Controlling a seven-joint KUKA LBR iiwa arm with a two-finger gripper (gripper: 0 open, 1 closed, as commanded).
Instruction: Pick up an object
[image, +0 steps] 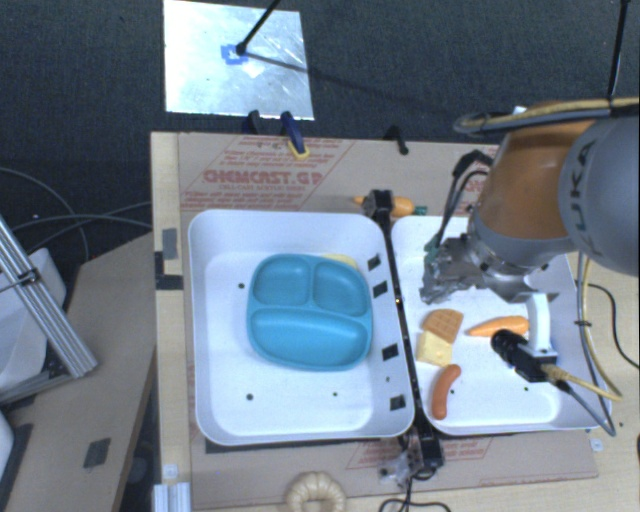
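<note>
The right bin (480, 415) holds a tan cracker-like piece (443, 324), a pale yellow cheese block (434, 349), an orange carrot (497, 326) and a red-orange sausage (444, 390). My gripper (437, 283) hangs low over the bin's upper left part, just above the cracker piece. Nothing shows between its fingers. The arm's grey and orange wrist (535, 200) covers the bin's far half.
The left bin (225, 400) holds a blue three-compartment plate (310, 310), with a pale yellow thing (342, 259) peeking from behind its far rim. A small orange item (401, 207) lies beyond the bins on the cardboard. A beige ring (315, 492) rests at the bench's front edge.
</note>
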